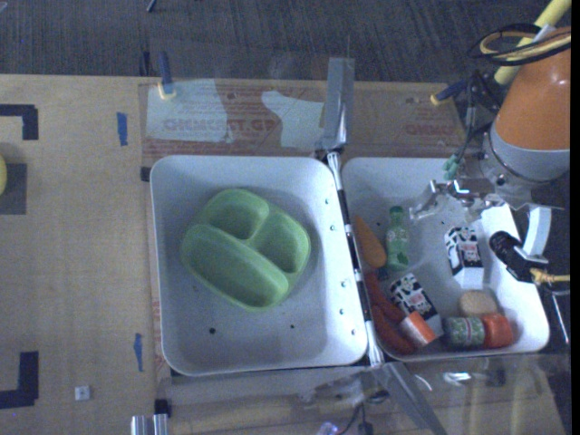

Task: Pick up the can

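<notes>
1. Overhead slanted view of a light wooden counter [72, 270] w/ two shallow white plastic bins side by side: left bin [172, 333] mid-frame, right bin [535, 329] toward the right edge.
2. Left bin holds a green plastic divided plate [245, 247], three compartments, lying near the bin's center.
3. Grey robot arm w/ orange band [535, 98] enters from upper right of frame; cables loop above it.
4. The arm's metal hand [453, 193] sits over the upper part of the right bin. Can't tell how far open it is; nothing seen between its parts.
5. Task item: small cylindrical can w/ green patterned label [464, 332] lies on its side at the lower right of the right bin, near the front wall, well apart from the hand.
6. Just right of the can, touching it: an orange-red rounded object [500, 331]. Above the can: a tan bread-like piece [478, 303].
7. Left of the can: a small cup w/ orange-and-white end [417, 327], and a red pepper-like item [385, 320] along the bin's left wall.
8. Further up the left side: an orange carrot-shaped toy [370, 241] and a small green bottle [397, 236].
9. Two black-and-white cow-print cartons: one mid-bin [410, 290], one right of center [466, 247].
10. Blue tape bits [122, 127] on counter, upper left.
</notes>
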Controlling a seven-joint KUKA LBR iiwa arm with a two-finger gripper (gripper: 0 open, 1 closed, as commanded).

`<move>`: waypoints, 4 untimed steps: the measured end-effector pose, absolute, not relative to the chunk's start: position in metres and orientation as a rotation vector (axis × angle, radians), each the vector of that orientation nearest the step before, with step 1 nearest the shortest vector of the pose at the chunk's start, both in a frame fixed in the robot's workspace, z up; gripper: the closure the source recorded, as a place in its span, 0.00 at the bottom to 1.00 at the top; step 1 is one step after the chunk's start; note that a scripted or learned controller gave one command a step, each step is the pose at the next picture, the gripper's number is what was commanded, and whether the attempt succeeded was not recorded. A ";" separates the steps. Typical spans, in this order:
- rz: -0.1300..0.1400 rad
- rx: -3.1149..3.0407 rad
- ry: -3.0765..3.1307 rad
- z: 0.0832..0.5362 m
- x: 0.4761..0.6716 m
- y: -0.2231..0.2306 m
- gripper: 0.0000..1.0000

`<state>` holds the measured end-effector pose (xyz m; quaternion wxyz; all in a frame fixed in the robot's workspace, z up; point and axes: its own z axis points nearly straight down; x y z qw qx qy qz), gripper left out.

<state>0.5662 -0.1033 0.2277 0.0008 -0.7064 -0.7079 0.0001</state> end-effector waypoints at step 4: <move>0.000 -2.616 -1.741 0.149 0.585 -0.137 0.00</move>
